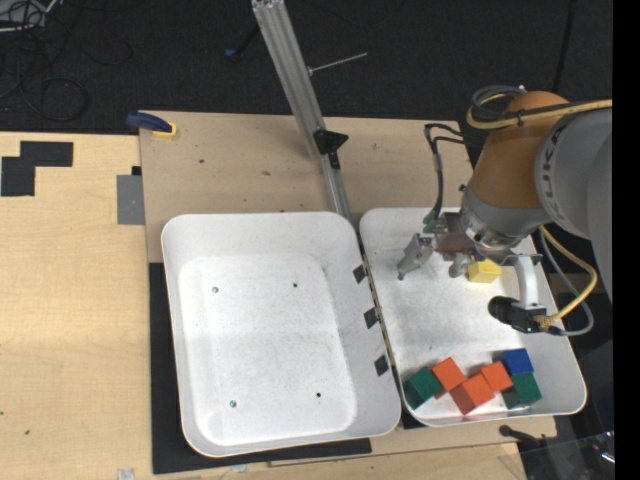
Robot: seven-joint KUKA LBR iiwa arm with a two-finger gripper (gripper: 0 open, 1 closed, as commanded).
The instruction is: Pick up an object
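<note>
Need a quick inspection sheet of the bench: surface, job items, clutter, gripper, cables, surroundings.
Surface: two white bins, left bin and right bin, on a wooden bench.
Job's things: orange, green and blue blocks clustered at the right bin's near edge; a yellow block farther back.
Clutter: nothing seen.
Gripper: gripper over the right bin; finger state unclear.
Cables: cables loop off the arm's wrist.
Surroundings: aluminium rail, blue clamp.

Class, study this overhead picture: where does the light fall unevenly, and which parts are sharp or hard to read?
Camera view: the left bin has a brighter band across its upper floor and a greyer lower half; the blocks in the right bin are sharp and evenly lit; the gripper is small and cluttered by cables; the background above the bench is nearly black.
</note>
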